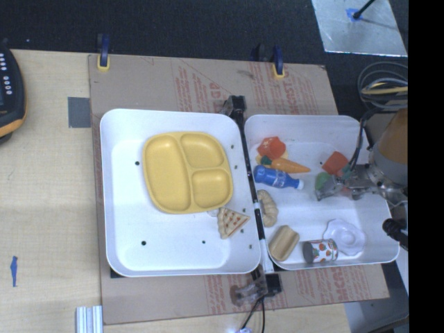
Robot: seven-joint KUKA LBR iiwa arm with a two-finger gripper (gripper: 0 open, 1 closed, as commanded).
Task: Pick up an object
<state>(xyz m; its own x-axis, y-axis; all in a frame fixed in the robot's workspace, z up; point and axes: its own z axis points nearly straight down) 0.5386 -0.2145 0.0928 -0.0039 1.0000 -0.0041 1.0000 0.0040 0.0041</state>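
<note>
The gripper [331, 188] sits low in the right bin [305, 125], its opening state not discernible. A green object [322, 181] lies at its tip, a red block [335, 162] just above. The blue bottle [275, 178] lies well apart, leftward.

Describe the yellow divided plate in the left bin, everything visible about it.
The yellow divided plate looks like smooth moulded plastic, a rounded square with raised ridges that split it into three compartments: one long section on the left and two smaller ones on the right. All three compartments hold nothing. It lies flat and right side up on the floor of the left bin, turned slightly askew, in the bin's upper middle. The waffle-patterned wedge sits just off its lower right corner, close to it or touching.
</note>
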